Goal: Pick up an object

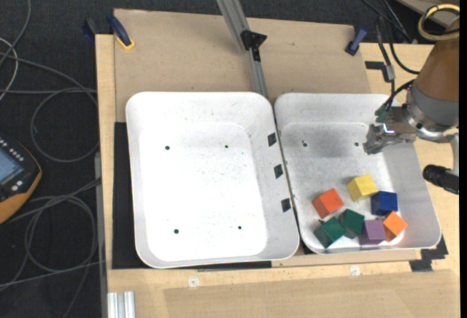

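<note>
A: What is there to pick?

B: A huddle of small blocks in the near right corner of the right bin (321, 119). An orange block (328, 201) on the left, a yellow block (362, 187) behind it, a blue block (384, 202), two green blocks (341, 226) touching each other, a purple block (374, 230), and a second orange one (395, 223) against the right wall.

A: How would they handle?

B: My guess is light, stiff, flat-faced and not fragile. Opposite flat faces are the place to pinch, and little force should do.

A: Which is easiest?

B: The first orange block or the yellow one. Each appears to have some bare floor on its outer side. The green and purple ones sit packed, so fingers would likely nudge neighbours.

A: And the tool (377, 136)?

B: It hangs over the far right part of that bin, well apart from the blocks. Whether its fingers are apart or together, I cannot tell; nothing visible sits between them.

A: Anything in the way?

B: The bin walls near the corner crowd the blocks. The left bin (146, 163) and a metal pole (232, 6) at the far side of the worktop (182, 47) lie clear of the reach.
</note>
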{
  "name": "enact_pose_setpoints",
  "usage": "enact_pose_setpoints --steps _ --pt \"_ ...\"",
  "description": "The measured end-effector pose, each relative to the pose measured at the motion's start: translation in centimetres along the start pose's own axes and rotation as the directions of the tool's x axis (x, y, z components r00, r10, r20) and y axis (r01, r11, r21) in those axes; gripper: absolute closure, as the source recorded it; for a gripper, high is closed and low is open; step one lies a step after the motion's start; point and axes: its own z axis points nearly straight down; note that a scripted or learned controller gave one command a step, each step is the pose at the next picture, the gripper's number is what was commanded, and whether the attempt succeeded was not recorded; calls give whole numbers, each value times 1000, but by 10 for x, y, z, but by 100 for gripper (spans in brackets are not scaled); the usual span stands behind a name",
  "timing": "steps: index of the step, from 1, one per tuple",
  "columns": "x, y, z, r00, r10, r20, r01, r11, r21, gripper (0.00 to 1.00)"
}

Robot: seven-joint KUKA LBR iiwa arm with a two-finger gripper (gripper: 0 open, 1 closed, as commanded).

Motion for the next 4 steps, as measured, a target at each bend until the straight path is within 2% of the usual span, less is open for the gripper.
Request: enact_pose_setpoints --steps 2,3,4 --pt "-6 11 -103 1000 -1 0 1 1000 0 100" --pt "45 8 -87 1000 -4 -6 4 1000 10 100" --pt "106 2 -91 1000 -7 -6 7 1000 9 100"
